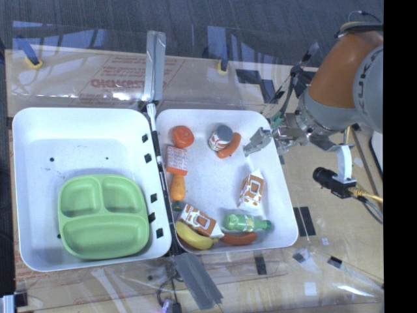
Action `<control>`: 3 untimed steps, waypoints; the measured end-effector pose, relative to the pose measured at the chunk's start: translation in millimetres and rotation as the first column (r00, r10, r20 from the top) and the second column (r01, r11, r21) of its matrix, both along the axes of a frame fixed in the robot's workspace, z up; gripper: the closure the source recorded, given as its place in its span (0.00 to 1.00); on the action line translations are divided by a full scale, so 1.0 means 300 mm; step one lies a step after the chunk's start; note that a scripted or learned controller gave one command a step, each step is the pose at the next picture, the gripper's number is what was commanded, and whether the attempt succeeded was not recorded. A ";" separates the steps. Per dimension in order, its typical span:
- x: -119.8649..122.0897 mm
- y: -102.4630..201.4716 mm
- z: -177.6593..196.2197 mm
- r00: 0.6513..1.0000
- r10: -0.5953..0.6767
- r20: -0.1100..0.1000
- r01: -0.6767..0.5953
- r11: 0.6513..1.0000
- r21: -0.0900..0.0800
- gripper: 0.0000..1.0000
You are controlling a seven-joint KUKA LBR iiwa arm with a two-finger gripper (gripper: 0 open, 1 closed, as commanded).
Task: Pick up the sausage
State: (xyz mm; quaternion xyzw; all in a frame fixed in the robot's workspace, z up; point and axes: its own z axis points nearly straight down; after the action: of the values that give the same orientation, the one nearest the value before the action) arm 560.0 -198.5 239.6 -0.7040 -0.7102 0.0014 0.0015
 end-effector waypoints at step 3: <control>0.169 -0.035 -0.497 0.990 0.141 0.002 -0.141 0.990 0.000 0.00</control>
State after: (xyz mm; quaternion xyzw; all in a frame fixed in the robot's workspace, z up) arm 610.8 -209.0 90.5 -0.6519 -0.7583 0.0005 0.0006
